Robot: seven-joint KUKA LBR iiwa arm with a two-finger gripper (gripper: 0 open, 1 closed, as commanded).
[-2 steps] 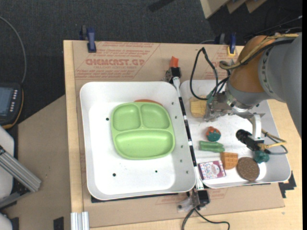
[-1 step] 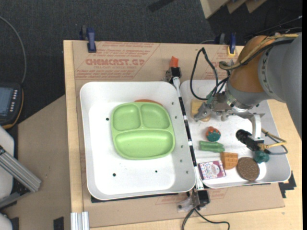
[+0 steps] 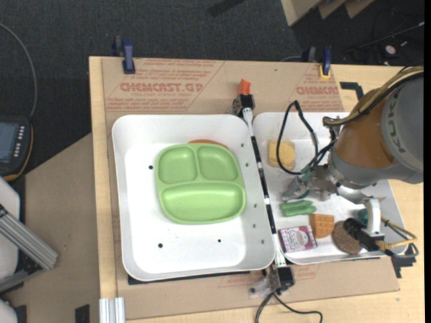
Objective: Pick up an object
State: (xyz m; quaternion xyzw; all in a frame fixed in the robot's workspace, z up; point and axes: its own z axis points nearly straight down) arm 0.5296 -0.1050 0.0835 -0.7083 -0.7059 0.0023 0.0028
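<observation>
The right bin (image 3: 306, 123) holds a yellow corn-like piece (image 3: 285, 154) near its back left. A green pod (image 3: 297, 208), an orange waffle piece (image 3: 322, 225), a purple packet (image 3: 297, 237) and a brown round cookie (image 3: 346, 239) lie along its front. My gripper (image 3: 301, 187) hangs low over the middle of this bin, just above the green pod and in front of the yellow piece. Nothing visibly sits between its tips. The grey and orange arm (image 3: 377, 140) covers the bin's right side.
In the left bin (image 3: 135, 221) a green divided plate (image 3: 199, 183) lies at the centre, with an orange thing (image 3: 205, 142) peeking out behind it. A black cable (image 3: 296, 116) loops over the right bin's back. Clamps (image 3: 126, 54) grip the board's far edge.
</observation>
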